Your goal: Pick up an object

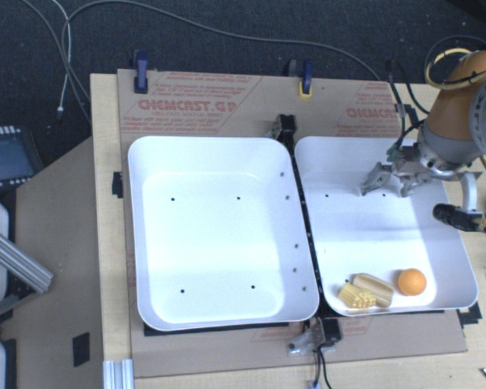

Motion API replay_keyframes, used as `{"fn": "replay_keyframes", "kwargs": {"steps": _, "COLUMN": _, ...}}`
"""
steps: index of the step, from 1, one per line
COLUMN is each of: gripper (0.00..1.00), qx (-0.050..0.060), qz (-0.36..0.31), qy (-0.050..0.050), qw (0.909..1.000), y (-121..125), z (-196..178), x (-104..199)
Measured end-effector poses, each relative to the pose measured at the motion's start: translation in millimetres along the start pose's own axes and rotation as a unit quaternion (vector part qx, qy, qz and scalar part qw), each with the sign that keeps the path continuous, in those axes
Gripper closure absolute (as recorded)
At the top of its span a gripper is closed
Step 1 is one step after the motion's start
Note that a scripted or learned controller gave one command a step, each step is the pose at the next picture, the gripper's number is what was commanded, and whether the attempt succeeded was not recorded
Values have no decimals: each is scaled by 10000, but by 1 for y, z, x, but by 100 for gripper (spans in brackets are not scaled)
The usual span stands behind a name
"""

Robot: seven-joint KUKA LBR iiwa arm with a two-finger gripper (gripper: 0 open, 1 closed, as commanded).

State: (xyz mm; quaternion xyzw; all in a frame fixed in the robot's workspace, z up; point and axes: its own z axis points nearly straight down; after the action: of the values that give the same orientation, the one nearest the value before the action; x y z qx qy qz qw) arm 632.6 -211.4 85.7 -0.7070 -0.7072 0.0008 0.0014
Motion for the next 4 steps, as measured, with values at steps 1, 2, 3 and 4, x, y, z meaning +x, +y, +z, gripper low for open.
{"fn": "replay_keyframes", "kwargs": {"steps": 1, "gripper": 100, "qx": -29, "qz": -3, "qy": -9, "qw": 10000, "y": 2, "z": -14, "x": 0}}
{"fn": "replay_keyframes", "kwargs": {"steps": 2, "gripper": 100, "qx": -38, "qz": 0, "qy": -12, "qw": 10000, "y": 0, "z": -58, "x": -5}}
{"fn": "replay_keyframes", "kwargs": {"steps": 3, "gripper": 100, "qx": -40, "qz": -1, "qy": -11, "qw": 10000, "y": -1, "z": -103, "x": 0}}
{"fn": "replay_keyframes", "kwargs": {"steps": 4, "gripper": 100, "qx": -41, "qz": 0, "qy": -12, "qw": 10000, "y": 8, "z": -151, "x": -4}}
